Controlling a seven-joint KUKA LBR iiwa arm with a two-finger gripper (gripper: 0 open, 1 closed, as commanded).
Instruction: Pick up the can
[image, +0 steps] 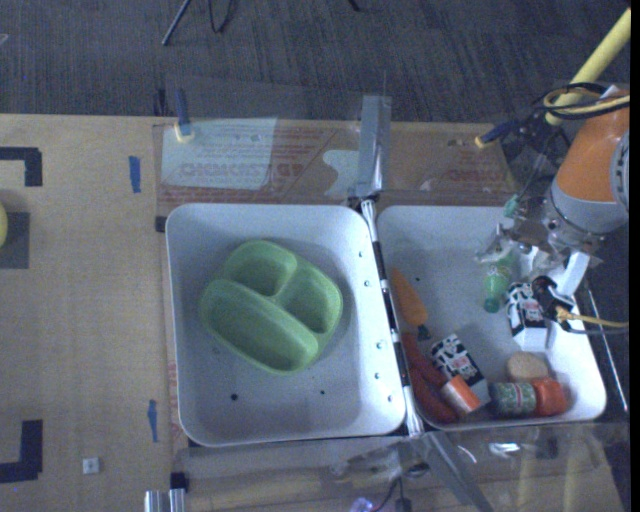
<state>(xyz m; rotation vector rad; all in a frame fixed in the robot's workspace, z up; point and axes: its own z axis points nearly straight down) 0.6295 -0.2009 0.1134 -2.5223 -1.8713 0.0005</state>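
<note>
The can lies on its side at the near edge of the right bin, squeezed between an orange cup and something orange-red. I should come straight down and pinch its round sides. My claw hangs by the far right corner; its state I cannot tell.

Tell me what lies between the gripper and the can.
In the camera view, a round bread-like item lies between the gripper and the can.
</note>
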